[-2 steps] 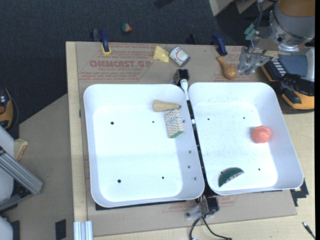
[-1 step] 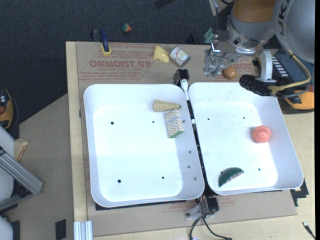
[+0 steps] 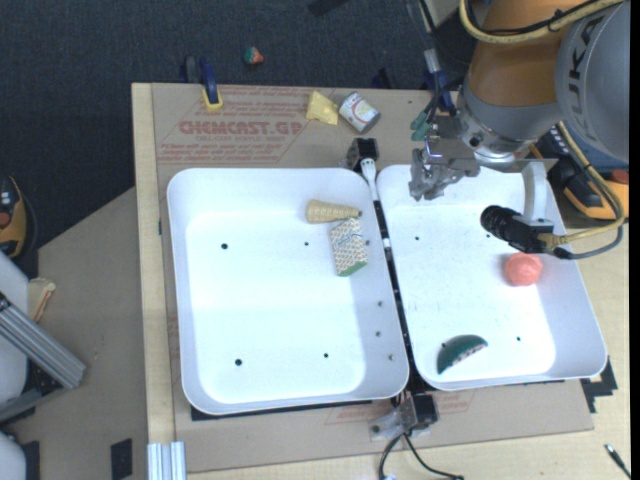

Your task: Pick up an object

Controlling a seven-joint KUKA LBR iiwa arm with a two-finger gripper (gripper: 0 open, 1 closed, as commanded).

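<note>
Pink ball (image 3: 523,269) lies in the right-hand white bin (image 3: 450,268), as the camera sees it, close to that bin's right wall. Nothing is touching it. A dark green curved thing (image 3: 462,350) lies in the same bin, near the front wall and well apart from the ball.

The gripper (image 3: 432,183) hangs over the far left corner of this bin, away from both the ball and the green thing. It has nothing in it that I can see. I cannot tell if it is wide or narrow from up here.

In the left-hand white bin (image 3: 260,298) a pale cone (image 3: 332,211) lies on its side near the far right corner. A little packet with a green and white pattern (image 3: 348,245) lies just beside the cone, a bit nearer the front.

Both bins sit on a brown board (image 3: 250,128). On the board, past the bins, lie a yellow scrap (image 3: 322,108) and a small white box (image 3: 358,112), just beside each other.
</note>
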